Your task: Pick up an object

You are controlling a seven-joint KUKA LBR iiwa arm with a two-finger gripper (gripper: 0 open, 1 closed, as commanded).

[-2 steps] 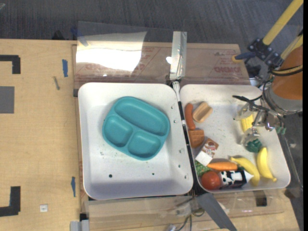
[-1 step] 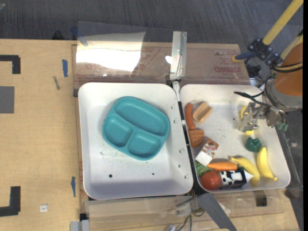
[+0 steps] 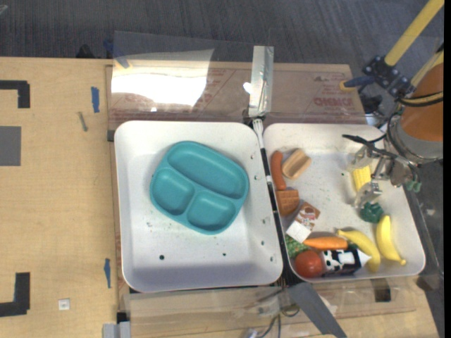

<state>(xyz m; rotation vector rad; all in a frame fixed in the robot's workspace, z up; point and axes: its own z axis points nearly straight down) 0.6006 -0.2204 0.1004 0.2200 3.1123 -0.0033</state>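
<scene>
Gripper (image 3: pixel 372 182) poised low over corn (image 3: pixel 360 179) near right bin's (image 3: pixel 320 134) right edge, finger state not discernible; remaining toy food crowded along bin's front edge and left wall, teal tray (image 3: pixel 200 186) alone in left bin (image 3: pixel 134 189).

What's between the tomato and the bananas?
In the camera view, a black-and-white toy cow sits between the tomato and the bananas, under the carrot.

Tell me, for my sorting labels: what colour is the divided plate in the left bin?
Teal, seen clearly in the camera view: divided plate.
</scene>
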